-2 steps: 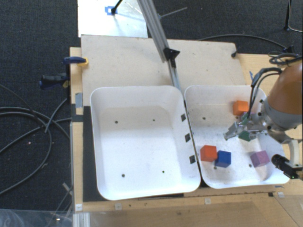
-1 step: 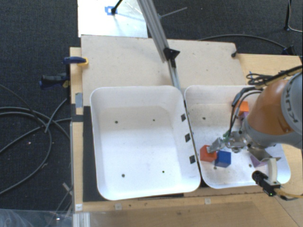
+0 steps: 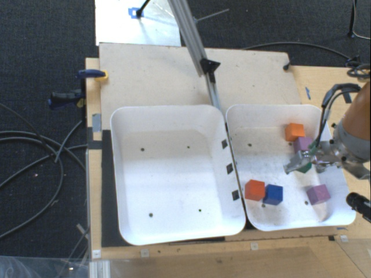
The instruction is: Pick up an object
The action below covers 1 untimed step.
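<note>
My gripper (image 3: 300, 164) reaches in from the right and hangs low over the right bin (image 3: 255, 129). Its tip sits over a small green object (image 3: 305, 167) that it partly hides. Just behind the tip lies a purple block (image 3: 301, 143), and an orange block (image 3: 294, 131) lies behind that. A red-orange cube (image 3: 255, 190) and a blue cube (image 3: 273, 194) sit side by side near the bin's front. Another purple cube (image 3: 317, 194) rests at the front right, below the gripper.
The left bin (image 3: 124, 155) stands beside the right one, with a shared wall between them. A slanted metal pole (image 3: 191, 33) crosses above the back of the bench. A blue clamp (image 3: 87, 74) sits at the bench's left edge.
</note>
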### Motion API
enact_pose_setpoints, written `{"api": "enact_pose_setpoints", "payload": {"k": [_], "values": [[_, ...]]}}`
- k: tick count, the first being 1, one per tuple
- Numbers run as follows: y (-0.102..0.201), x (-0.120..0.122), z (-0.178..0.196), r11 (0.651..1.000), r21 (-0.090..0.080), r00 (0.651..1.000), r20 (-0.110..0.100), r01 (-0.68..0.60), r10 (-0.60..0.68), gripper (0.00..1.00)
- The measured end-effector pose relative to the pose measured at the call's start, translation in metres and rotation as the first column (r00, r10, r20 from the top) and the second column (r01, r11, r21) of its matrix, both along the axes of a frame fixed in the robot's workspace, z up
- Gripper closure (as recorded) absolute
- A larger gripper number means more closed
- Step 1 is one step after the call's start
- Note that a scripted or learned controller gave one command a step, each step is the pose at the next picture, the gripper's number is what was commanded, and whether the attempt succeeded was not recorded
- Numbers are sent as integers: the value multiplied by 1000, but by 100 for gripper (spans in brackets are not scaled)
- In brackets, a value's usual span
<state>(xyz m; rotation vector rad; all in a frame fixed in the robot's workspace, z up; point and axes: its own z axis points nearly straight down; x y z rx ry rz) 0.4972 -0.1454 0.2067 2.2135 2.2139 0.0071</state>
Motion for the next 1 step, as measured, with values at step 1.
{"api": "enact_pose_setpoints", "payload": {"k": [1], "values": [[-31,50,-116,1000,4,1000,-14,-2,3,0]]}}
